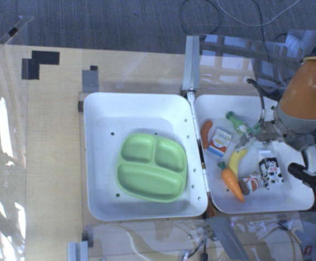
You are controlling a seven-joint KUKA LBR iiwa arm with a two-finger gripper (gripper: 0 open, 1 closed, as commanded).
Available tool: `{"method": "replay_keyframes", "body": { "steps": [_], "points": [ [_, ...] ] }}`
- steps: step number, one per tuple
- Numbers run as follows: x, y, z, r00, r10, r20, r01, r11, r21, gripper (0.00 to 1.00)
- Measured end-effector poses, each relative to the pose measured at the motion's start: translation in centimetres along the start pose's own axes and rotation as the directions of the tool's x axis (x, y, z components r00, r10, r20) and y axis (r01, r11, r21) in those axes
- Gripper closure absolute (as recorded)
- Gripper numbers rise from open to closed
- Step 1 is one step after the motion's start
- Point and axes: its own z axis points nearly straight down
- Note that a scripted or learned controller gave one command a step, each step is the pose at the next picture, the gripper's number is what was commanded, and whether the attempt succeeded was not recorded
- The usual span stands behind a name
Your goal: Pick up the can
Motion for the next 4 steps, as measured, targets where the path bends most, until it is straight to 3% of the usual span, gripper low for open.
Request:
{"method": "replay_keyframes", "body": {
  "steps": [1, 2, 3, 4],
  "points": [
    [-2.0, -5.5, 3.6, 0.908, 0.419, -0.002, -0.419, 0.908, -0.008, 0.0],
    [-3.4, 3.1, 3.7, 0.86, 0.511, -0.001, -0.511, 0.86, -0.007, 0.0],
    [-4.2, -0.9, 3.6, 0.85, 0.527, -0.003, -0.527, 0.85, -0.007, 0.0],
    [-3.6, 5.5, 3.8, 0.855, 0.519, -0.001, -0.519, 0.855, -0.005, 0.0]
  ]
}}
